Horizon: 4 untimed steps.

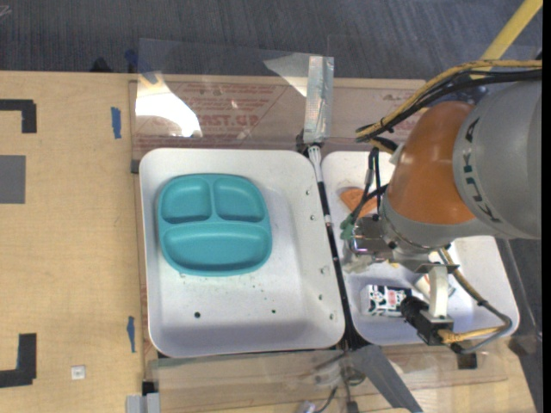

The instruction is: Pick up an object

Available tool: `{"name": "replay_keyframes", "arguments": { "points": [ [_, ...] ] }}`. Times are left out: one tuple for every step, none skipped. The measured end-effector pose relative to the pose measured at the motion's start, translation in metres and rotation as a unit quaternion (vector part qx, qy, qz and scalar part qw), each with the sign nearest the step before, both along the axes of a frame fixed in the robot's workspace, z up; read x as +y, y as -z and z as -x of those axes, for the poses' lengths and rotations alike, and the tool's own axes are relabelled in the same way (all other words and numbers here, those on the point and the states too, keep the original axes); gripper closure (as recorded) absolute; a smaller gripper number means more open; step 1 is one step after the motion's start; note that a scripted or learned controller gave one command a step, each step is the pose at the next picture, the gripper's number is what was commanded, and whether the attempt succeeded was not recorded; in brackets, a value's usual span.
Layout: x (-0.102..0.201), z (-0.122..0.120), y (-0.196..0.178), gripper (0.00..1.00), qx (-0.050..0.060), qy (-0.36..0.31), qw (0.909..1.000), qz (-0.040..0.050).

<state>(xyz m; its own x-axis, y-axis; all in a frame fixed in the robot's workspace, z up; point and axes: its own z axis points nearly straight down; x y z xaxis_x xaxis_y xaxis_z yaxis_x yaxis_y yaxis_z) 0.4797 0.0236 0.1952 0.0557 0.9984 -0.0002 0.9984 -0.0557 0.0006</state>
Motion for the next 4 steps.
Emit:
{"name": "replay_keyframes", "arguments": {
  "points": [
    [0.038, -0.005, 0.012, 1.00, 0.002, 0.311, 0.9503, 0.0005],
    [0.053, 0.000, 0.011, 1.00, 0.002, 0.572, 0.8199, 0.0004],
    [0.115, 0.001, -0.012, 1.00, 0.001, 0.609, 0.7932, -0.0011],
    [0.204, 0.001, -0.070, 1.00, 0.000, 0.536, 0.8440, -0.0020]
  ]
}}
